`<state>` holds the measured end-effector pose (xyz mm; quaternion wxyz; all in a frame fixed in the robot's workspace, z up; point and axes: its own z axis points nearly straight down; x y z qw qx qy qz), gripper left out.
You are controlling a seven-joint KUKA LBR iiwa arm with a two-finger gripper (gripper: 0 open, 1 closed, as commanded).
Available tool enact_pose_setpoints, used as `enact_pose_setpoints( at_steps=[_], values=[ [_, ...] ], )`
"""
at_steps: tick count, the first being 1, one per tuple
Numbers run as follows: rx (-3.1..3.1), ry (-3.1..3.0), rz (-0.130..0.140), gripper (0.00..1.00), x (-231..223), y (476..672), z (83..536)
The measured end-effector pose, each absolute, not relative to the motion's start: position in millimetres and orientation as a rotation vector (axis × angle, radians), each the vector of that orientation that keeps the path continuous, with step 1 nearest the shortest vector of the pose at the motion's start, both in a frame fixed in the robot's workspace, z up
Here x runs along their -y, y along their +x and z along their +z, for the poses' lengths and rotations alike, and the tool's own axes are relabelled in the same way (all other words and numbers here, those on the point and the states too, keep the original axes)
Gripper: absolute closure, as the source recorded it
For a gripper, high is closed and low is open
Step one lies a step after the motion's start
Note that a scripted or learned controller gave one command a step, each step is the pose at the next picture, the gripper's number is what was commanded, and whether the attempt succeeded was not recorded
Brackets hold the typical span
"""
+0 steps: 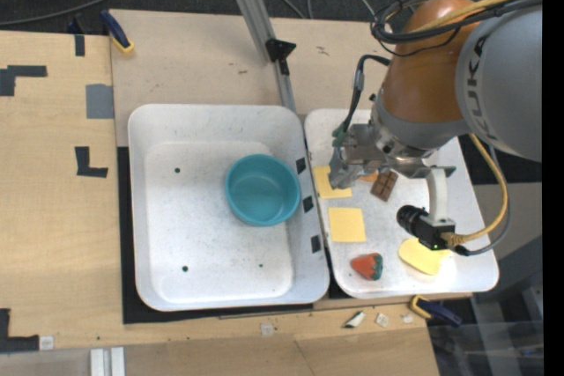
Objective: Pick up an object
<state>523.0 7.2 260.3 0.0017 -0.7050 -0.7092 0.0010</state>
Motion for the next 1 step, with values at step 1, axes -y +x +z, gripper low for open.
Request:
enact_pose_setpoints(
  at_steps=[1],
  values=[
    [2.226,-2.212,0.003,1.00,-59.6,515.1,253.3]
  ],
)
